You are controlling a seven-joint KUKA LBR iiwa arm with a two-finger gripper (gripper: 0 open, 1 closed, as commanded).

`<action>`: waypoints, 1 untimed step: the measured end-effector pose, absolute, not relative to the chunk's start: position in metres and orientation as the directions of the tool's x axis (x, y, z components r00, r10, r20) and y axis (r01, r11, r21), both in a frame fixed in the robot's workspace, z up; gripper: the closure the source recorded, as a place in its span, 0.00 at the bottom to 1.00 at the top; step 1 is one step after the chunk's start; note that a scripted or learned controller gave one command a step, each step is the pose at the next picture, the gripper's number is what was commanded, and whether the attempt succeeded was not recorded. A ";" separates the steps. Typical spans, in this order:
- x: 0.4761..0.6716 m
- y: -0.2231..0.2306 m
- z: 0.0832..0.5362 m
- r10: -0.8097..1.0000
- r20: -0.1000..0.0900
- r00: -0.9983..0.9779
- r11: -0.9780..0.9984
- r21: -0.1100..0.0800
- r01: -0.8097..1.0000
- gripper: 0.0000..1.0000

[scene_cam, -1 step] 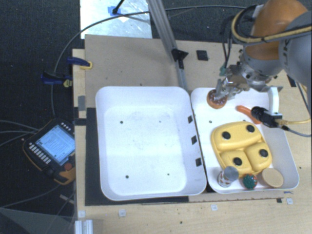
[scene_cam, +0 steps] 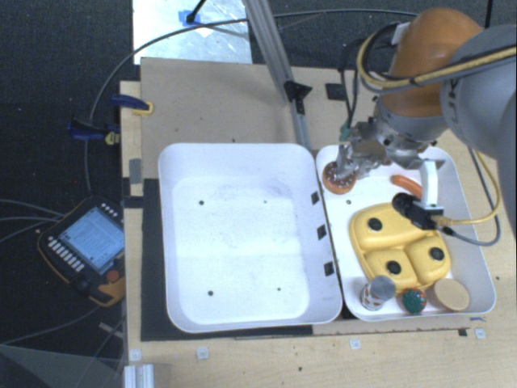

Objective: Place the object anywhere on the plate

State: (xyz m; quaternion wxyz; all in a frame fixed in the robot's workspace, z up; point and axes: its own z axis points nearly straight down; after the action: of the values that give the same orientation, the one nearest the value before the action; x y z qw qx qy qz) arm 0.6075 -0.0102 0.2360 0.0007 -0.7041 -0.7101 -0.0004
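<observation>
A yellow plate (scene_cam: 397,242) with three compartments lies in the right bin (scene_cam: 477,241). A small brown round object (scene_cam: 339,179) sits in that bin's far left corner, apart from the plate. My gripper (scene_cam: 350,165) hangs right over the brown object, at or just above its top, and partly covers it. An orange sausage-shaped piece (scene_cam: 406,183) lies just right of the gripper, beyond the plate's far edge.
A small silver can (scene_cam: 376,291), a green ball (scene_cam: 414,301) and a tan disc (scene_cam: 452,294) line the right bin's near edge. The left bin (scene_cam: 174,217) stands beside it. A handheld controller (scene_cam: 87,242) lies off the bench at left.
</observation>
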 end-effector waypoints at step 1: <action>0.588 0.039 0.223 1.000 0.001 -0.009 0.009 -0.002 1.000 1.00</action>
State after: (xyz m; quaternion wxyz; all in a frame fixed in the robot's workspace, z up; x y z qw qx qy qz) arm 0.5875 0.0386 0.2232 0.0013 -0.7040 -0.7102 0.0003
